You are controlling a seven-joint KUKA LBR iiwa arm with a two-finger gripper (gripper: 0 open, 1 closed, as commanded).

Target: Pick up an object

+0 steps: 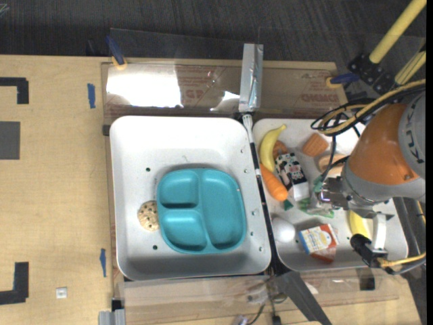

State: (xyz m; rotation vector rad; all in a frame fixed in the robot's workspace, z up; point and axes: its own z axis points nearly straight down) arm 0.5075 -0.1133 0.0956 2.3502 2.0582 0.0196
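Small carton [318, 240], red label, writing too blurred

Dark carpet floor [203, 5] (wooden bench [47, 181])

A single grey robot arm [406, 147] enters from the right side of the camera view, seen from above at a slant. A broad orange band [380, 151] wraps the arm just above the wrist, and below it sits a rounded grey wrist section [369, 188]. Dark and yellow cables [352, 114] loop along the arm's upper side, trailing back toward the right. The arm points steeply downward, so the wrist hides most of what is mounted beneath it. The gripper [323, 196] shows as a small metallic cluster poking out at the wrist's left edge, hanging low.
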